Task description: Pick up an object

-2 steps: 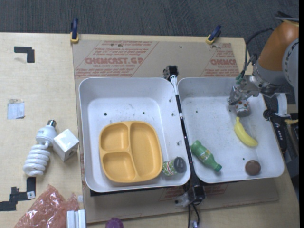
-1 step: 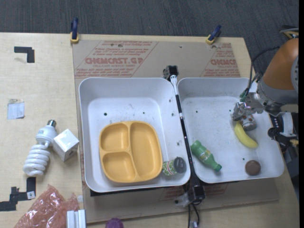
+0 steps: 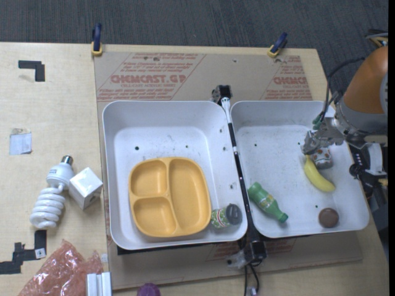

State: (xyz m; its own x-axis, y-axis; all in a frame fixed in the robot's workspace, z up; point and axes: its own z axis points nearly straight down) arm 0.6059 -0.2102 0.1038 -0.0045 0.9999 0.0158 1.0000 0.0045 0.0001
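Nearest you, along the front wall of the right bin (image 3: 296, 230), sit a brown ball-shaped object (image 3: 328, 217) at about 5 o'clock from the bin's middle and a green bottle (image 3: 267, 202) at about 7 o'clock, lying on its side with its cap toward the ball. Across the divider, in the left bin (image 3: 117, 165), you see a yellow divided plate (image 3: 169, 196) with a small green can (image 3: 220, 218) and a dark round piece (image 3: 233, 213) just beside its 4 o'clock corner. Farther back in the right bin, a banana (image 3: 318, 176) lies at roughly 3 o'clock, touching a small can-like object (image 3: 322, 160) at its upper end. Right over that can hangs the gripper (image 3: 318, 142), low in the bin on the grey and orange arm (image 3: 364, 94); how wide it stands you cannot tell, and nothing is seen in its grasp.
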